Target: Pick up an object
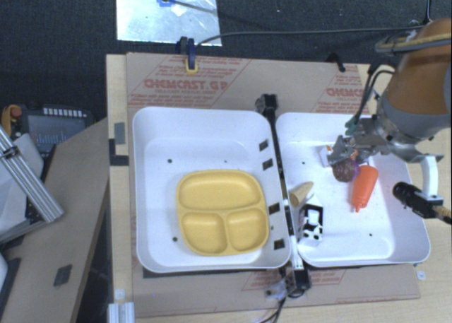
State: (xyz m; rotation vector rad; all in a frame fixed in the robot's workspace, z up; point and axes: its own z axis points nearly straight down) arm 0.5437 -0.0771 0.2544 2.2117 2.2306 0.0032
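Observation:
The right bin (395, 244) holds several objects. A dark reddish round object (345, 170) lies near its middle, and an orange carrot (363, 186) lies right beside it, pointing toward the bin's front. My gripper (344, 150) hangs directly over the reddish object, touching or almost touching its top. A tan wedge-shaped piece (301, 191) rests by the bin's left wall. A black-and-white patterned object (313, 222) sits in front of the wedge.
The left bin (155, 173) carries a yellow divided plate (222, 211). A black divider strip (277, 180) runs between the two bins. The arm (421, 88) comes in over the right bin's far right corner.

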